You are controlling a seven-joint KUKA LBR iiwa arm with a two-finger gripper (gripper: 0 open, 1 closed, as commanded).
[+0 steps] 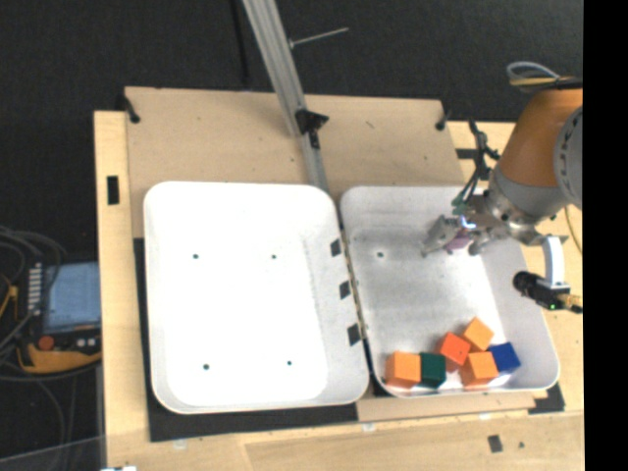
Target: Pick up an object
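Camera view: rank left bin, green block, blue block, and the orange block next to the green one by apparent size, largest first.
1. left bin, far the largest.
2. orange block, looks slightly bigger than the other two.
3. green block and blue block: too alike to rank, and the blue one is partly hidden by a neighbouring orange block.

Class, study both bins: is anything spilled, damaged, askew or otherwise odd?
Nothing stands out. The blocks, orange, green and blue among them, huddle loosely in the right bin's near corner, none outside it. The end effector hangs over the bin's far half, apart from them.
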